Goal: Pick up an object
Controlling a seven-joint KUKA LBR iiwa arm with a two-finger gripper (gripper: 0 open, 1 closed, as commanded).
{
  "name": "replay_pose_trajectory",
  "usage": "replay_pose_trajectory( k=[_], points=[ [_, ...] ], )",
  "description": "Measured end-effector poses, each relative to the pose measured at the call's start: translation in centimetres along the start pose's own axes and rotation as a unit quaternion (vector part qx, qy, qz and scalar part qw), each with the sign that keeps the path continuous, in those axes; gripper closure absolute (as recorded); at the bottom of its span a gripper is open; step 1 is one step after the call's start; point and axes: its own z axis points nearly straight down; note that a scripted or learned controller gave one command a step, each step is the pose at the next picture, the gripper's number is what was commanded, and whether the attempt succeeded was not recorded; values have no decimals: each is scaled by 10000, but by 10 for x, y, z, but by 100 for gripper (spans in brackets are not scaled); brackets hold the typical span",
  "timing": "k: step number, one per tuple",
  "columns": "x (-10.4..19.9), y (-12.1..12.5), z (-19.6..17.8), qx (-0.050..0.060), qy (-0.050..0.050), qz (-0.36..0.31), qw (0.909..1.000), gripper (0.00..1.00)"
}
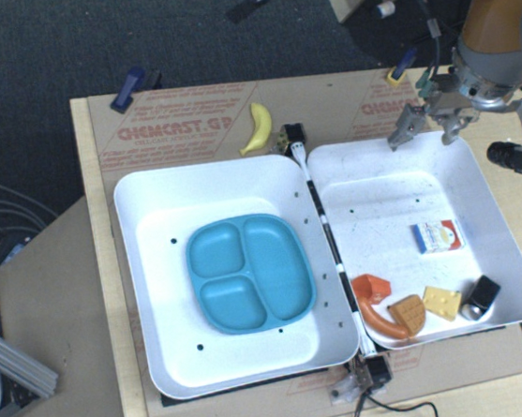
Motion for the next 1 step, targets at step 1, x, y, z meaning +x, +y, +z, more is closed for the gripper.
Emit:
replay_pose_trajectory(
  k=[1],
  points=[
    [-39, -37, 61, 5, -2, 4, 10000, 0]
  ],
)
